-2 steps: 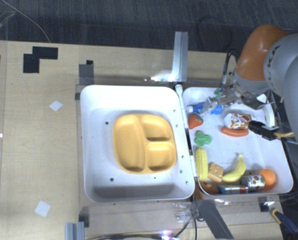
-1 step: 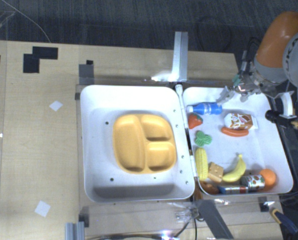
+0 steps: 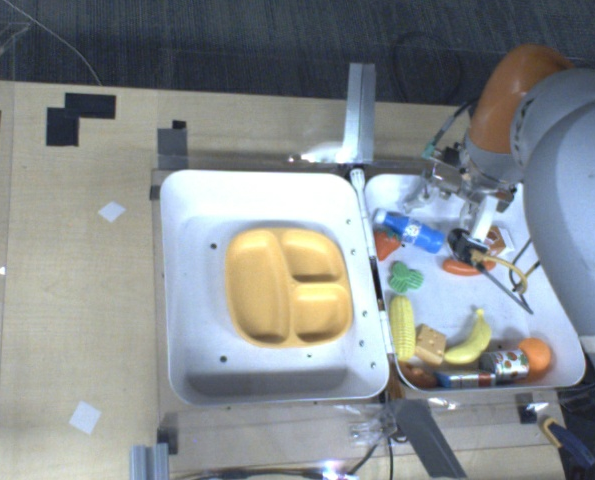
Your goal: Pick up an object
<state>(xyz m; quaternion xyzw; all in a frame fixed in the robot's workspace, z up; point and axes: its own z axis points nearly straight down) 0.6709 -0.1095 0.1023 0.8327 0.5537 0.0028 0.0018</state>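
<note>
Tray (image 3: 282, 286) in left bin (image 3: 190, 303), banana (image 3: 470, 340) in right

No text or label can be read.

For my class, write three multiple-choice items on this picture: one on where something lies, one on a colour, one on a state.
1. Where is the banana?
A. on the bench outside the bins
B. in the right bin
C. on the dark floor

2. What colour is the divided plate in the left bin?
A. yellow
B. green
C. red

3. How is the blue bottle posed?
A. upright on its base
B. balanced on its cap
C. lying on its side

Answers: 1 B, the banana lies near the front of the right bin; 2 A, the divided plate is plainly yellow; 3 C, the blue bottle lies flat along the bin floor.
</note>
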